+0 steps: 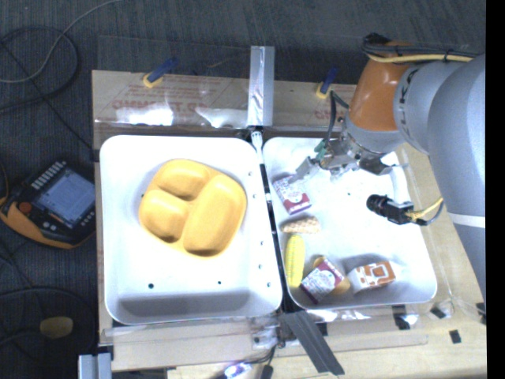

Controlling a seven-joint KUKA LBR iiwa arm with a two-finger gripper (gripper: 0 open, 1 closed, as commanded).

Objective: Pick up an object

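The hand (335, 158) hovered at the right bin's (418, 247) upper part; whether it was wide or narrow could not be told. Below-left lay a purple-labelled carton (293, 198), apart from it.

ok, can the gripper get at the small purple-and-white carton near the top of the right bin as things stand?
Probably yes. The gripper hangs just above and beside the small purple-and-white carton, which lies with nothing on top of it; the bin's centre wall to its left may crowd one side.
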